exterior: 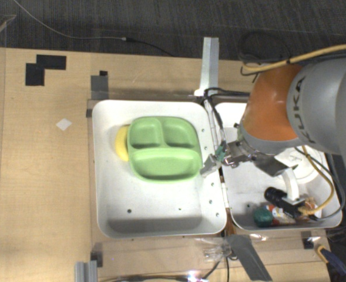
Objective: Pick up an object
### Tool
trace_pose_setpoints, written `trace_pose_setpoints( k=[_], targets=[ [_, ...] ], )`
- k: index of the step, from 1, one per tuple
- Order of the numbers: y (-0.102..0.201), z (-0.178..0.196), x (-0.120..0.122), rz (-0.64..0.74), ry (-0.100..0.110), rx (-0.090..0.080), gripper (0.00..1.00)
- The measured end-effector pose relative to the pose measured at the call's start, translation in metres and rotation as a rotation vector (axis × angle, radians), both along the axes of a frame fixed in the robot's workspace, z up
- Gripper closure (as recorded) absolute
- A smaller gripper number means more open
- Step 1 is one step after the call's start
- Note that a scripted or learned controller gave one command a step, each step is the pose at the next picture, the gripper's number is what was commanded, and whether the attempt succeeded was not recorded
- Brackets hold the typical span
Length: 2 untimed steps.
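The only readable lettering is on the arm, at about three o'clock in the view: dark capitals on its grey shell, running vertically just right of the orange band. They read "KU" clearly, with a partial third letter below that is cut off by the curve of the shell.

we see: tabletop light wood, black tape marks upper left | floor dark carpet w/ thin cable | lighting even
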State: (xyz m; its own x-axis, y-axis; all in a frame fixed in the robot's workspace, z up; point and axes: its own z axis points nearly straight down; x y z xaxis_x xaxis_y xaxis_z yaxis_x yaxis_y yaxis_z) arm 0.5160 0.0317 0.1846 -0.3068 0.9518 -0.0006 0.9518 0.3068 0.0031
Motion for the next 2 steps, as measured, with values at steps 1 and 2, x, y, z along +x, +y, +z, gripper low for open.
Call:
trace_pose_setpoints(
  k=[1,2],
  targets=[
    [0.040,-0.032,0.015,0.109,-0.009,-0.019,0.00],
    [-0.025,0.001,0.046,0.282,-0.003,-0.001,0.00]
  ],
)
